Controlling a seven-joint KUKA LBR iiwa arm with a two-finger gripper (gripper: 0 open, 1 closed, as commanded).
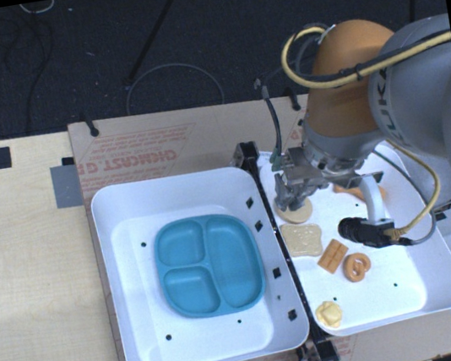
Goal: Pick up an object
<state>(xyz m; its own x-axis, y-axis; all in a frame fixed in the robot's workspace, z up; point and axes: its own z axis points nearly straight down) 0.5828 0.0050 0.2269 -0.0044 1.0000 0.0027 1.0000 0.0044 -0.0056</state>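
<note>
My gripper [293, 193] hangs low over the back left part of the right bin [416, 298]. Directly under it lies a round tan biscuit [297, 211], partly covered by the gripper. In front of the biscuit rests a pale slice of toast [302, 240]. To its right are an orange cracker [331, 255] and a brown pretzel [357, 267]. A yellow lump [329, 314] sits at the bin's front left corner. An orange piece [352, 192] peeks out behind the wrist.
The left bin [123, 235] holds a blue divided plate [207, 264]. A black divider [275, 244] runs between the two bins, close to the gripper's left. The arm covers the right bin's back right part.
</note>
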